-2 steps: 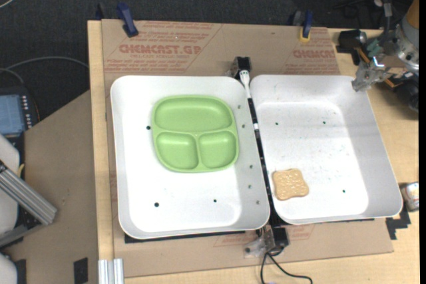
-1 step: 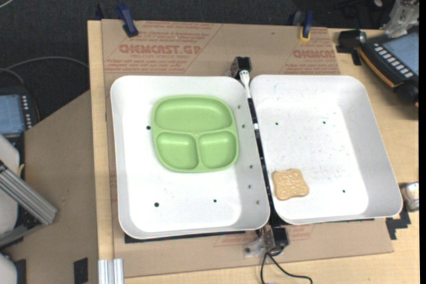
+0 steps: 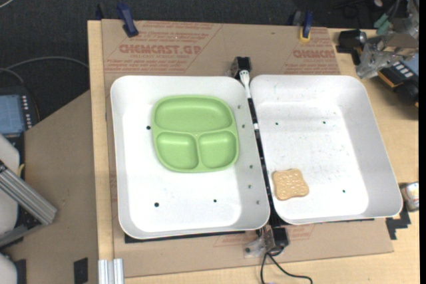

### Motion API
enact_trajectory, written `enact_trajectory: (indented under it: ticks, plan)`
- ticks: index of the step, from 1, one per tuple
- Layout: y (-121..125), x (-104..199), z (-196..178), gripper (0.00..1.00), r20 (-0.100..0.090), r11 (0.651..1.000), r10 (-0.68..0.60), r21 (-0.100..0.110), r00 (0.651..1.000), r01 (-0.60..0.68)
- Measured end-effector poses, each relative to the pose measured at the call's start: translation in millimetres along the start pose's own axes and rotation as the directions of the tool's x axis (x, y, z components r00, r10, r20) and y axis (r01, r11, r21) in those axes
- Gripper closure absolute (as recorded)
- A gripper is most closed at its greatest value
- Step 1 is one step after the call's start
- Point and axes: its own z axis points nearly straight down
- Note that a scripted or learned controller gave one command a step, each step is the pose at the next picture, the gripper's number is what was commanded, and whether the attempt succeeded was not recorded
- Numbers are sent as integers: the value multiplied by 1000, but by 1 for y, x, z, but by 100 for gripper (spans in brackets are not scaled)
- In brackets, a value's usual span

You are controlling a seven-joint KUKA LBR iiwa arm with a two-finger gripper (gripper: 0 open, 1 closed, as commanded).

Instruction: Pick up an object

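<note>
Nearest the camera, cables trail from the front edge of the counter (image 3: 200, 259), a board that carries two shallow white bins side by side.

In the right bin (image 3: 373, 143), near its front left corner and close to the wall it shares with its neighbour, lies a small tan waffle-shaped toy (image 3: 290, 183), flat on the floor of the bin and apart from the walls. The rest of that bin's floor shows only a few dark specks.

In the left bin (image 3: 133, 196), toward its middle and rear, rests a green divided plate (image 3: 196, 134) with three compartments: one long one at the back and two smaller ones in front.

Beyond the bins, two clamps, a blue one (image 3: 126, 18) and a yellow one (image 3: 305, 28), grip the counter's far edge. At the far right, grey metal equipment sits well away from both bins; whether this is the hand, and whether it is wide or narrow, cannot be told.

Judging from this, the pick has not begun. The next move calls for choosing a target, likely the waffle toy, coming down over it and closing on its thin edges.
</note>
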Motion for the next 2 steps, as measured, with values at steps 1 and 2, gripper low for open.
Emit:
enact_trajectory:
  ticks: [1,2]
  plan:
    - [-45,42,60,100,-1,1000,-1,2,1000,1]
    - [-134,167,153,100,-4,1000,-9,11,1000,9]
